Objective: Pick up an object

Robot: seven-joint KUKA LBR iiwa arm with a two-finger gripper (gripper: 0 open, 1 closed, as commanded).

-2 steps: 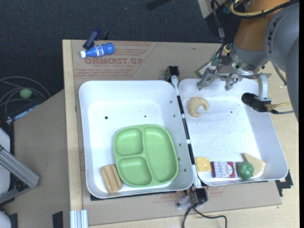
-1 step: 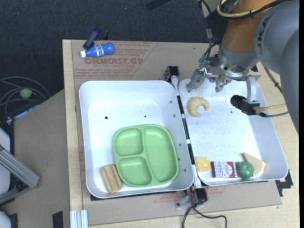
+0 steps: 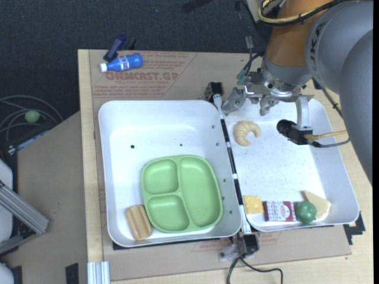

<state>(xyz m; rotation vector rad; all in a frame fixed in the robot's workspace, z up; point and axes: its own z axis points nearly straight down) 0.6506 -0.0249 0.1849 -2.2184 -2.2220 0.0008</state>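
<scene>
Pincer [image 3: 253,101] hangs open, holding nothing, above one croissant [image 3: 246,131]; one green tray [image 3: 180,193] lies leftward.

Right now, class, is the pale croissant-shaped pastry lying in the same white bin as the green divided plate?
No: the croissant lies in the right bin, while the green plate sits in the left bin.

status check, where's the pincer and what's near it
Pincer open, holding nothing, over right bin's far end. Croissant lies just below it, apart from fingers. Nothing in the way.
</scene>
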